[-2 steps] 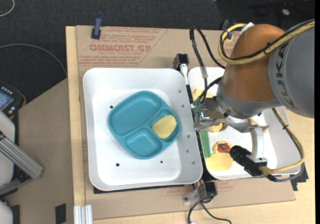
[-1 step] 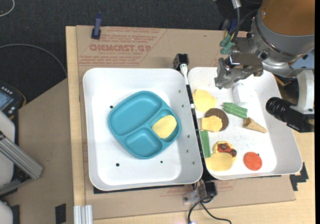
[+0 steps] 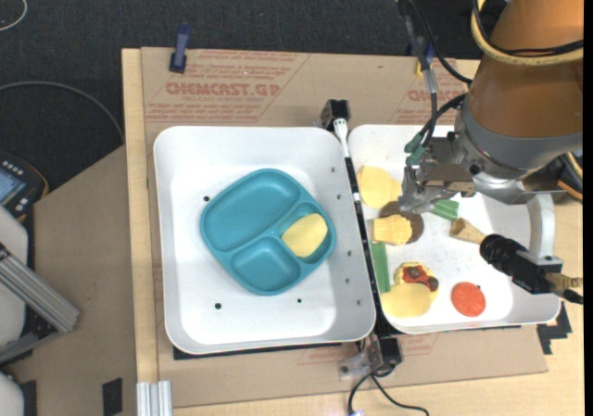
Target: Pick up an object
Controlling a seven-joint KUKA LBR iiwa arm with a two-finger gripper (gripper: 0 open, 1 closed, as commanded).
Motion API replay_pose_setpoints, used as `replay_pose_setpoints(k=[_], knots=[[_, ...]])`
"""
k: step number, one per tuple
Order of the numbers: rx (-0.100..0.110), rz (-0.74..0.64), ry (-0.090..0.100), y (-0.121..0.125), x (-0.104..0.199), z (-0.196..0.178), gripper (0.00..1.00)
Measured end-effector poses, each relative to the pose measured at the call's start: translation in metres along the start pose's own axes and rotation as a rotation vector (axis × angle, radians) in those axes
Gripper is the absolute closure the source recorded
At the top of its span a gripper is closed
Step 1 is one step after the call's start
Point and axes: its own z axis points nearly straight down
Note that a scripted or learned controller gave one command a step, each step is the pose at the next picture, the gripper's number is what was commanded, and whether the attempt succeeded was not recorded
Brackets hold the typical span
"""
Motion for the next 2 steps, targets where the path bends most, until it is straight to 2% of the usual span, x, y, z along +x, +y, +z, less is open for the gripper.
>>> replay_pose_setpoints(k=[1, 2], knots=[[-0.002, -0.005, 0.002, 0.001, 0.019, 0.07, 1.0], [-0.003, -0.001, 0.001, 0.03, -0.019, 0.145, 1.0]])
